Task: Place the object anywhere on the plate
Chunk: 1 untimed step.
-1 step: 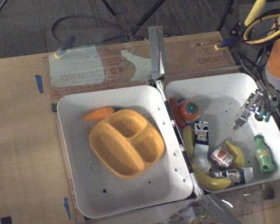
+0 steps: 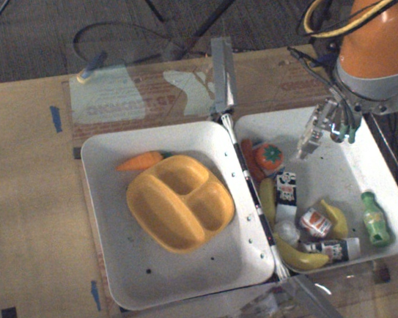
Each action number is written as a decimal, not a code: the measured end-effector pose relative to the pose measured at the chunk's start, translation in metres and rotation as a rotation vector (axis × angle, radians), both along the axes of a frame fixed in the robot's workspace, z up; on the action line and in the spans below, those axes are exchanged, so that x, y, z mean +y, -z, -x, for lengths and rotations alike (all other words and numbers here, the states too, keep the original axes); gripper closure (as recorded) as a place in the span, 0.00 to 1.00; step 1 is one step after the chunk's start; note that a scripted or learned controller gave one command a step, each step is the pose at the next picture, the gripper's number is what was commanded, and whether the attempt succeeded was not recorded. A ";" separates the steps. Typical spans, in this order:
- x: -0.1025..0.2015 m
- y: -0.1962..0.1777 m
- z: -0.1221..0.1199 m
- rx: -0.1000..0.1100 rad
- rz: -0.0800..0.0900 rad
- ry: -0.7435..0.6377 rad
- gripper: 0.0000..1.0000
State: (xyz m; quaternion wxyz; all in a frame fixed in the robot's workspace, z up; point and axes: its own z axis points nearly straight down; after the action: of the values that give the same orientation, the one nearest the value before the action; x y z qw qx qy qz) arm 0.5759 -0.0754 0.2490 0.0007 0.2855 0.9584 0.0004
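A yellow three-compartment plate (image 2: 179, 202) lies in the left bin (image 2: 111, 242), and no object rests on it. An orange carrot (image 2: 140, 161) lies just behind the plate, by its far edge. My gripper (image 2: 308, 147) hangs over the back of the right bin (image 2: 390, 170), to the right of a red-orange tomato toy (image 2: 268, 157), and I see nothing in it. The grey wrist and the orange band rise toward the upper right.
The right bin holds a black-and-white carton (image 2: 285, 187), a small can (image 2: 314, 222), a yellow banana (image 2: 302, 256), a second smaller banana (image 2: 335, 217), a dark tube (image 2: 335, 249) and a green bottle (image 2: 373, 219). A metal divider (image 2: 223, 84) runs between the bins.
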 end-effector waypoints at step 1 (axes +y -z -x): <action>0.062 -0.021 -0.037 -0.002 0.000 -0.427 1.00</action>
State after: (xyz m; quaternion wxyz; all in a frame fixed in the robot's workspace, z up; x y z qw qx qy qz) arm 0.6128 -0.0135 0.2697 0.0017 0.0758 0.9971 0.0011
